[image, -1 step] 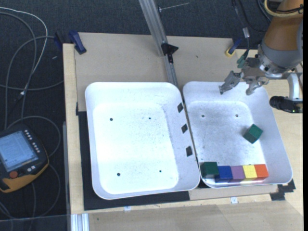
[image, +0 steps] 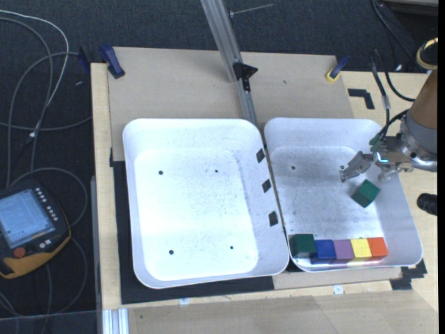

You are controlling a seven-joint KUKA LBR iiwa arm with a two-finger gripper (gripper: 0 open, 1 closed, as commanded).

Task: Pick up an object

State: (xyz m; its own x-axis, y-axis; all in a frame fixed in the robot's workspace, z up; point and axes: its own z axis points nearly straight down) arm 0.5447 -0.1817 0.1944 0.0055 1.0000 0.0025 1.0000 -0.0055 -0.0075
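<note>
My gripper (image: 364, 175) hangs over the right part of the right bin (image: 314, 139), reaching in from the right. Its fingers (image: 350, 168) are spread apart. A dark green block (image: 365, 193) sits tilted just below the fingertips, on the side nearer the camera; it is not clamped between them. Along the right bin's front wall runs a row of blocks: green (image: 302, 243), blue (image: 324, 250), purple (image: 343, 249), yellow (image: 360, 248) and orange (image: 377, 246).
The left bin (image: 139, 141) lies beside the right one. A metal pole (image: 221, 26) slants down to the gap between the bins. A handheld pendant (image: 24, 221) and cables lie off the bench at the left.
</note>
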